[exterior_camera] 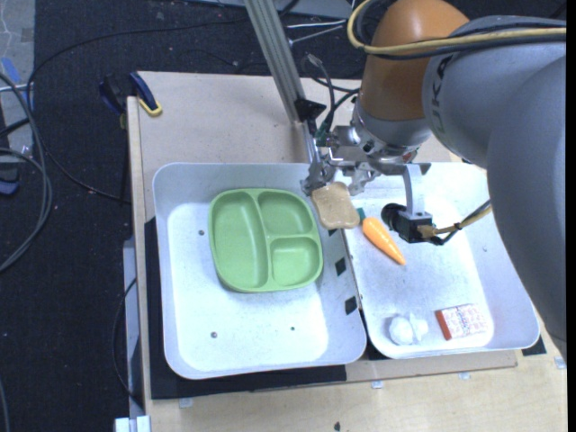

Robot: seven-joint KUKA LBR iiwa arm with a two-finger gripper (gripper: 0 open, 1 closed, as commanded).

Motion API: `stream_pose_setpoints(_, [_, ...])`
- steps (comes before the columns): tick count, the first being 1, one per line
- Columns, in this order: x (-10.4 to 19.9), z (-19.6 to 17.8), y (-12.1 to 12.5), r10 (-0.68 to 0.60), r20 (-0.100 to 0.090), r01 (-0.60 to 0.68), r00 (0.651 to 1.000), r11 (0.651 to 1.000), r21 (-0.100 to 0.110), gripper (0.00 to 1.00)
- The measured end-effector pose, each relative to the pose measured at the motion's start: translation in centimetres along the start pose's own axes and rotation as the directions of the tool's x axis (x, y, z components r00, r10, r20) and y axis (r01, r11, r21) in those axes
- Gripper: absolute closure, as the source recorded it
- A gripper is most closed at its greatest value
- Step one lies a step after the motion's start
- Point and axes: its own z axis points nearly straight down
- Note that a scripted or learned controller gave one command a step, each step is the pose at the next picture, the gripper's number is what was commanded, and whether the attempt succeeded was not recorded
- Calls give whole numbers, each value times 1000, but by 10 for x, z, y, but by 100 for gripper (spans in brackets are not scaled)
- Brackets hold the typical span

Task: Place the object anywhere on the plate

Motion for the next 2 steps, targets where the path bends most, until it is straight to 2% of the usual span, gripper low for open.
stream_pose_setpoints(1, [63,-7,-3,-2,-1,2,1000,1000,1,100])
stream_pose_setpoints(2, [54,-8,-1,7,2,-7,1000,1000,2,100])
